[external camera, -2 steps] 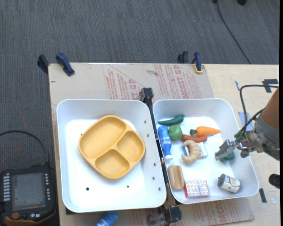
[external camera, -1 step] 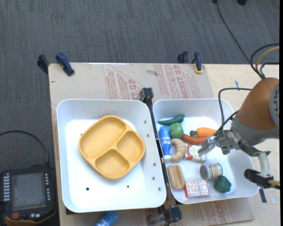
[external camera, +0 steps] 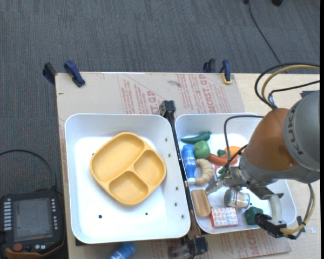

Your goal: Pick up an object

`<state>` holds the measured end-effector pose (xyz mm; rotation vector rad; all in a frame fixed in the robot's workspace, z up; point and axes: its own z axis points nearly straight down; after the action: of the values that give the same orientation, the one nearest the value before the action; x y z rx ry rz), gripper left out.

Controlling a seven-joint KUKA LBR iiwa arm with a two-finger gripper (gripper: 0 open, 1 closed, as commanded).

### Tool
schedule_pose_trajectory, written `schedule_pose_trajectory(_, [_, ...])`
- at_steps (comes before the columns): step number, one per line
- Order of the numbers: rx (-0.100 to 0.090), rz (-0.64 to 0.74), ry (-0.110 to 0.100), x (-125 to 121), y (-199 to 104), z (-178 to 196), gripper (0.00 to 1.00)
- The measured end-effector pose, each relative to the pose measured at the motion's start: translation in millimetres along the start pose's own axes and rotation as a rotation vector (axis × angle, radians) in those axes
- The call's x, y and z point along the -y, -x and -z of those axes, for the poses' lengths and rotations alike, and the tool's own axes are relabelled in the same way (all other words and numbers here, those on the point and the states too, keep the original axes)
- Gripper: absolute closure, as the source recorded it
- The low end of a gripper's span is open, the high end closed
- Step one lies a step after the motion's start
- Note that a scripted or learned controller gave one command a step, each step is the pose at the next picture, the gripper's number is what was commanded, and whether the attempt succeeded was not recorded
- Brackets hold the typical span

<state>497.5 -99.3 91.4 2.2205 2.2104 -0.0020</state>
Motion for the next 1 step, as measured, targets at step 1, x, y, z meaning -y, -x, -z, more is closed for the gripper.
schedule_pose_trajectory(1, [-0.006,-0.001,-0.004,-0.2,-2.2,9.1,1.0])
